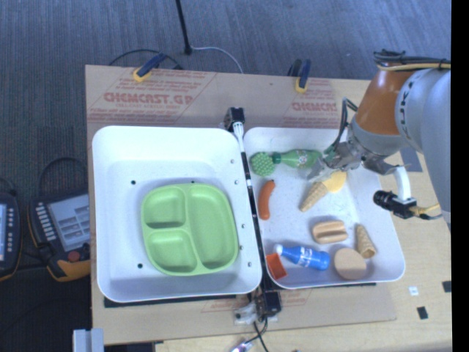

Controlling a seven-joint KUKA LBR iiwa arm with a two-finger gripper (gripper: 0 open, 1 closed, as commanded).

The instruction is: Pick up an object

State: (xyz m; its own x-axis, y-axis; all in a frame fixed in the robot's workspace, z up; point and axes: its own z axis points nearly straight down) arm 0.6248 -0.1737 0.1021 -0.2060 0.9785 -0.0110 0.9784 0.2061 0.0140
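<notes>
My gripper [331, 163] is low in the right bin [381, 196], at its far side. It sits just over the right end of a green bottle [293, 158] and the yellow top of an ice cream cone [321, 190]. Further toys lie in this bin: a green round piece [261, 163], an orange-red chili [266, 198], a hot dog [329, 231], a waffle cone [364, 241], a blue bottle [304, 257] and a tan round piece [350, 263].
The left bin [117, 167] holds a green divided plate [189, 227]. The two bins meet at a raised rim [248, 196]. A black fitting [392, 202] on the arm hangs over the right bin's right edge.
</notes>
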